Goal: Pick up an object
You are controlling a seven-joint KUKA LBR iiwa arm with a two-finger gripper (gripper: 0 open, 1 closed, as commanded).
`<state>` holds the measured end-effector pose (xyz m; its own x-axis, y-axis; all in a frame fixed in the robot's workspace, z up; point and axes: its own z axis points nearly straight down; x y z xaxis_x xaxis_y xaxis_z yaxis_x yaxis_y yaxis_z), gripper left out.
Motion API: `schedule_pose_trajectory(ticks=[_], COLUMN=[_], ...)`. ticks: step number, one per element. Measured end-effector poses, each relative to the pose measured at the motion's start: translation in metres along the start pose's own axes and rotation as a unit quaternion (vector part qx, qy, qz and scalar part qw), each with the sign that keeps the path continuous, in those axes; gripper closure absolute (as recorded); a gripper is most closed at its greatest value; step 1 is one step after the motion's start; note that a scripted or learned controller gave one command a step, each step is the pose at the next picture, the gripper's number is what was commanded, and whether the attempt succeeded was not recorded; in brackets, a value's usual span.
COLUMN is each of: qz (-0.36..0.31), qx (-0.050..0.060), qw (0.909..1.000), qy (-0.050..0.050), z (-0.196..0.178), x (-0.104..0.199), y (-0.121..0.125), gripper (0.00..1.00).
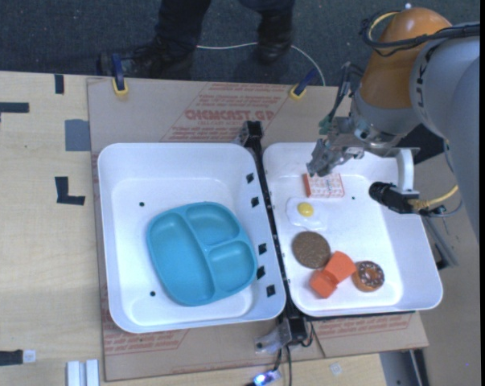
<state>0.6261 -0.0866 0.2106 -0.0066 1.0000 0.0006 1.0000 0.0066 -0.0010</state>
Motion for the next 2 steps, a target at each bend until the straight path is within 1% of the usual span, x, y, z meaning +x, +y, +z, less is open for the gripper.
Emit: schedule_pose_trajectory(ticks=[1, 2], qz=[0.000, 0.000], qx=[-0.001, -0.010], qw=[1.0000, 0.9999], qy=[0.002, 0.005], z=[-0.018, -0.018], x=[0.055, 0.117], y=[0.012, 0.031], gripper=[1.00, 1.00])
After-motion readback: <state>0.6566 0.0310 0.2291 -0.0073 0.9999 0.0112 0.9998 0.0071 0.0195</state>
